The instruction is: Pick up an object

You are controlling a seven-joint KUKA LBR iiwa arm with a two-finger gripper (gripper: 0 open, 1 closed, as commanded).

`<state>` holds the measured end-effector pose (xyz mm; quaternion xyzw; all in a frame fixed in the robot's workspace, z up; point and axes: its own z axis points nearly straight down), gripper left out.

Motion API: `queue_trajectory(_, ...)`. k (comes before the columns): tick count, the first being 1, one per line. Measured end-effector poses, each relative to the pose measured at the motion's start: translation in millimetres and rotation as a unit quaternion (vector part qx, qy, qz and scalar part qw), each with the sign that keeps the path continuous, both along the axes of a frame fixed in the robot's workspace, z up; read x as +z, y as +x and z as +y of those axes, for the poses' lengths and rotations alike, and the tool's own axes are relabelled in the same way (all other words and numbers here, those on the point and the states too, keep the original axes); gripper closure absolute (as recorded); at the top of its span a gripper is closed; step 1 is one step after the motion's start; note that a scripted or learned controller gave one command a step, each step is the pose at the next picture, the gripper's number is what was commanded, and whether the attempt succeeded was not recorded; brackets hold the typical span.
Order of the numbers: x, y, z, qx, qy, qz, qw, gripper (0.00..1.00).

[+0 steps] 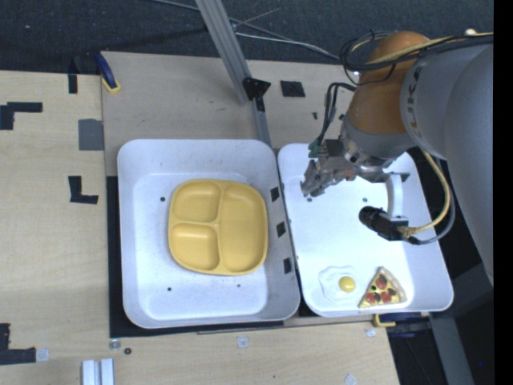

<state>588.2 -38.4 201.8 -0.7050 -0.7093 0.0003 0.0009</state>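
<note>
A fried egg toy [339, 282] and a pizza slice toy [383, 288] lie side by side at the near edge of the right bin [313, 239]. A yellow divided plate [217, 225] rests in the middle of the left bin [144, 215]. My gripper [313, 184] hangs over the far left part of the right bin, its fingers pointing down and left. Nothing shows between the fingers. The egg and pizza lie well in front of the gripper, apart from it.
The grey arm with its orange band [393, 54] fills the upper right. A black cable fitting [383, 221] hangs over the right bin's middle. A slanted metal post [228, 38] rises behind the bins. The tan bench [48, 215] spreads out to the left.
</note>
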Motion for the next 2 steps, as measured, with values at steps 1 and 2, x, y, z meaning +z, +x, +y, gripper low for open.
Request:
queue_trajectory(1, 15, 16, 54, 0.000, 0.0003, -0.001, 1.0000, 1.00)
queue_trajectory(2, 15, 38, 100, 0.000, 0.0003, -0.001, 1.0000, 1.00)
